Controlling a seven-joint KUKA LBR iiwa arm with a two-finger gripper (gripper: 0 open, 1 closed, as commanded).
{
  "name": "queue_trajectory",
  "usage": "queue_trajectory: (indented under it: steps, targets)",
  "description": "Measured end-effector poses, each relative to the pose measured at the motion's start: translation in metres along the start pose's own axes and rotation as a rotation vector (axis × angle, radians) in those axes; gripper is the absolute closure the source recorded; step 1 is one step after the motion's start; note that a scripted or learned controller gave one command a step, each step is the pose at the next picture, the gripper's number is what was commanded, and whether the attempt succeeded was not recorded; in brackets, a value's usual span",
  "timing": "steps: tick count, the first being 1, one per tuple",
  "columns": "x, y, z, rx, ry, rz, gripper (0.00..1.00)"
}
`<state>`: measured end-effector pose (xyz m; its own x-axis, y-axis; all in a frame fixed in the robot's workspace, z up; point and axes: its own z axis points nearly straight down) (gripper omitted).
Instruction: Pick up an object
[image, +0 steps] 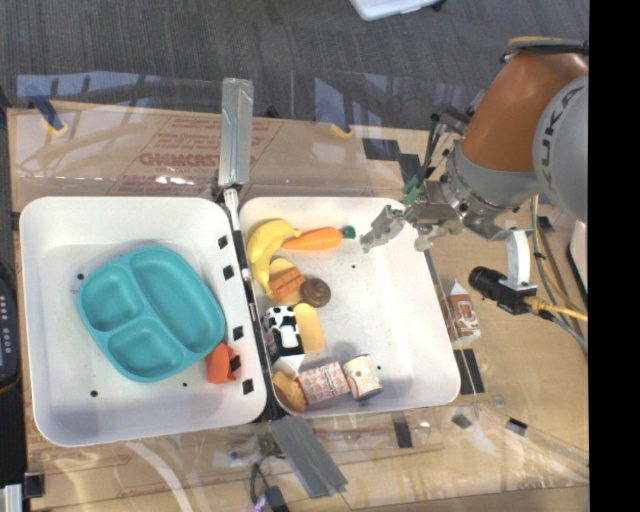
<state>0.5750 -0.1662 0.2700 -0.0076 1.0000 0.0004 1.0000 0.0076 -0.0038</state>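
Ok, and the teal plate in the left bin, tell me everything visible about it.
The teal plate is a rounded, glossy, plastic-looking tray with three compartments, all bare. It lies flat and upright, turned at a slant, in the middle of the left bin. A small orange object sits at its lower right corner, close enough that contact cannot be told.

Right of the small brown disc (316, 292), the right white bin's (425, 300) floor lies bare, so I have open passage there. Left of the disc, the yellow banana (262, 248), orange carrot (315, 239) and small packages (322, 382) crowd the divider.
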Motion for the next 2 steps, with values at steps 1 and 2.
queue_trajectory:
  steps: [1,2]
  targets:
    - [-0.034,0.034,0.130,0.013,0.003,-0.048,0.00]
    - [-0.003,0.077,0.180,0.000,0.001,-0.040,0.00]
